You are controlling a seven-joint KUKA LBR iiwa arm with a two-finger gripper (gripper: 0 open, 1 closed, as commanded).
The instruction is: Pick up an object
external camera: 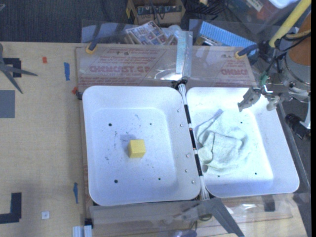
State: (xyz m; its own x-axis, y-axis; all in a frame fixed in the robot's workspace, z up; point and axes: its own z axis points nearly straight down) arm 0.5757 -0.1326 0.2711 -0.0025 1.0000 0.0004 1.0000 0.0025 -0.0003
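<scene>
Although the arm reaches in from the right, most of it is cut off at the frame's edge, so all I can make out is a clutter of grey metal, cables and a yellow tube near the top right corner. The gripper (257, 98) hangs over the upper right corner of the right bin (284, 174), and its fingers (247, 100) stand apart with nothing between them; one pale finger points down and to the left, the other is a small blurred shape beside it. It does not seem to touch anything.

A crumpled white cloth (221, 146) lies in the right bin, nearly the same colour as the bin floor, so its edges are hard to trace; a grey strip or fold runs from it up toward the gripper, and I cannot tell whether that belongs to the cloth.

A small yellow block (137, 148) sits alone near the middle of the left bin (98, 102), well apart from the gripper. Behind both bins stands a clear plastic wall (148, 65) with faint red lettering, too glary to read.
</scene>
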